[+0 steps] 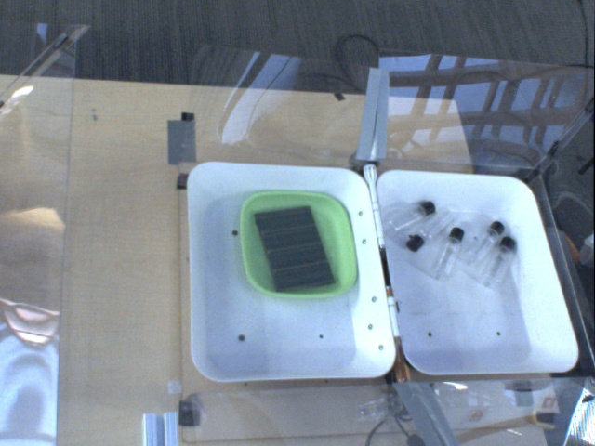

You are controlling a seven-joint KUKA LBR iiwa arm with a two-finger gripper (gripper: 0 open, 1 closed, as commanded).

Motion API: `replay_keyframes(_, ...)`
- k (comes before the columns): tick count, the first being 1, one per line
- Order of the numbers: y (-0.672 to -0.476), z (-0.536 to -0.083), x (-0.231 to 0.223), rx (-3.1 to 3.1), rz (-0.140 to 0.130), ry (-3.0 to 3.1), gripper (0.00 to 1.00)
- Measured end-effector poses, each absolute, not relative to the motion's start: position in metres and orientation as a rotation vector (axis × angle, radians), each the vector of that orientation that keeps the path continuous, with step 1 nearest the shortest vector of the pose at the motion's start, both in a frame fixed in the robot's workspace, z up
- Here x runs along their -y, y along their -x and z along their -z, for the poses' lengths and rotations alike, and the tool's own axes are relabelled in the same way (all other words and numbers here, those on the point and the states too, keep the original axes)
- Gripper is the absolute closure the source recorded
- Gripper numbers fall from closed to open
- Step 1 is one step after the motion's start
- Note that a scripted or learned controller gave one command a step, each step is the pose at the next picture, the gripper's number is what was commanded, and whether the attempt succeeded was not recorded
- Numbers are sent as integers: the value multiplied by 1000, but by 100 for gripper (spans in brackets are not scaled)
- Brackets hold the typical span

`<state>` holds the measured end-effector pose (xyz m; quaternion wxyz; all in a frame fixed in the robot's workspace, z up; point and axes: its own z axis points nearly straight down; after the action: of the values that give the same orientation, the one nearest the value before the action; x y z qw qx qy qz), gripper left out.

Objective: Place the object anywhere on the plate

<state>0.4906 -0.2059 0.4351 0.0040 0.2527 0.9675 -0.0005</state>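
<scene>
A light green square plate (346, 249) sits in the left white bin (279, 342), toward its back. A dark grey ribbed rectangular block (294, 248) lies flat on the plate, slightly turned. In the right bin (483, 337) lie several small clear vials with black caps (454, 240), scattered across its back half.
A grey metal post (375, 119) stands behind the seam between the two bins. A small grey bracket (181, 139) lies on the wooden bench at the back left. Clear panels edge the bench and throw reflections.
</scene>
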Motion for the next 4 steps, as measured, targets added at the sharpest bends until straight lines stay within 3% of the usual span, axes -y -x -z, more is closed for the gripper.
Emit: replay_keyframes(4, -491, -435, 206, -3061, 2, -668, 0)
